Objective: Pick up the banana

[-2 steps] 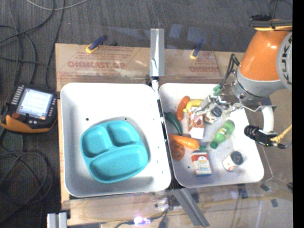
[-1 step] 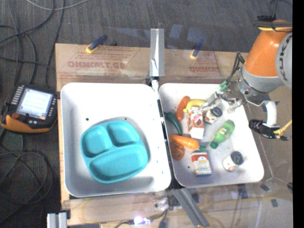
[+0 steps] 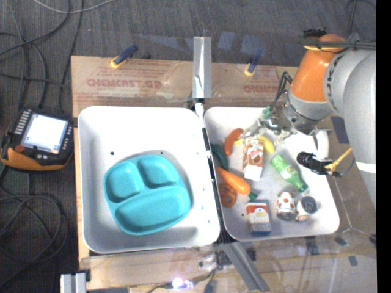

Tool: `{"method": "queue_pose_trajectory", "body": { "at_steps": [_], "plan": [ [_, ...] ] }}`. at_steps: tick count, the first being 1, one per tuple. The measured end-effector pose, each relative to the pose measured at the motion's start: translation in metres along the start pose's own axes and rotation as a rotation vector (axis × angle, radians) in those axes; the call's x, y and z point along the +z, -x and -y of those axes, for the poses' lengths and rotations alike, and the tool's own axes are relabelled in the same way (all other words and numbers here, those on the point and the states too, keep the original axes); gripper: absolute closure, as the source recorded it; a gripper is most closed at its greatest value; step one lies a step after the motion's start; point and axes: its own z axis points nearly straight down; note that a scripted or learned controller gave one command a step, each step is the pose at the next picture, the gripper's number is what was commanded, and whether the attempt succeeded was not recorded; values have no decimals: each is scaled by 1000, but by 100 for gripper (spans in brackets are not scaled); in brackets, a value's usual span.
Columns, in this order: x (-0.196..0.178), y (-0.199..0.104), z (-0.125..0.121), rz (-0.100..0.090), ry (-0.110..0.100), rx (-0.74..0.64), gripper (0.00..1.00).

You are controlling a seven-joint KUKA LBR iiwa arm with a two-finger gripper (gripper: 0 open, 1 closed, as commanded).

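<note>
Toward the right bin's (image 3: pixel 333 215) far side, the banana (image 3: pixel 267 144) lay wedged beside a carton (image 3: pixel 253 157); the gripper (image 3: pixel 273 124) hovered above, its state unreadable. It needed a careful, narrow descent.

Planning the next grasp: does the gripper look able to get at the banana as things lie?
Probably yes. The gripper hangs right above the banana, whose yellow top is uncovered. The white carton lies close against its left, which may crowd a finger.

A turquoise divided plate (image 3: pixel 148 191) sits in the white left bin (image 3: pixel 91 163). In the white right bin (image 3: pixel 330 221): yellow banana (image 3: pixel 266 143), orange carrot (image 3: pixel 233 180), green bottle (image 3: pixel 288 171), red-and-white carton (image 3: pixel 253 158).
</note>
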Motion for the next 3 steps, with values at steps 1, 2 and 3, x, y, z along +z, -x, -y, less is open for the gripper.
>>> {"method": "queue_pose_trajectory", "body": {
  "at_steps": [1, 2, 3],
  "plan": [
    [31, 52, -20, -4, 4, -58, 0],
    [26, 53, -18, -4, -9, -60, 100],
    [-55, 15, -32, -2, 1, -17, 100]
  ]
}}
